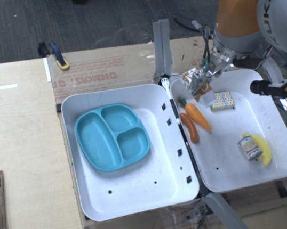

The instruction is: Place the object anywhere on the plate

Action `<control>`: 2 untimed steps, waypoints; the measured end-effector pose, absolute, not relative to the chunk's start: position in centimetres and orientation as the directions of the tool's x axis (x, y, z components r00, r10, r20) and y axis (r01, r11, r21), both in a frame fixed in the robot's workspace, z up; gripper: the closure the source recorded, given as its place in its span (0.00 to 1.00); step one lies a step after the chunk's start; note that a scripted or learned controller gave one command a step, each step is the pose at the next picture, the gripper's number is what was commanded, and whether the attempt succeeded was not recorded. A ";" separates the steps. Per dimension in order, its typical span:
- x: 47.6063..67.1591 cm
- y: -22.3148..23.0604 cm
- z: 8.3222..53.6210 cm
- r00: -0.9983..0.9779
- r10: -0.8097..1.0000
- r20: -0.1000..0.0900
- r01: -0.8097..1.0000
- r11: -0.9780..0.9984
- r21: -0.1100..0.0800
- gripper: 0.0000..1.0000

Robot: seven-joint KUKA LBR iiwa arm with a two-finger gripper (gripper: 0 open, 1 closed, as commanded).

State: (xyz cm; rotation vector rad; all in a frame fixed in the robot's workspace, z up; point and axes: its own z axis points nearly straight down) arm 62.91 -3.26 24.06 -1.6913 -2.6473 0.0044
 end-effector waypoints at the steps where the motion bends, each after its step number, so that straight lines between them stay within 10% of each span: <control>1: 62.5 5.3 23.4 -0.333 0.943 0.000 0.943 0.333 -0.002 1.00; 2: 63.2 0.5 24.3 -0.611 0.792 -0.002 0.792 0.611 -0.001 1.00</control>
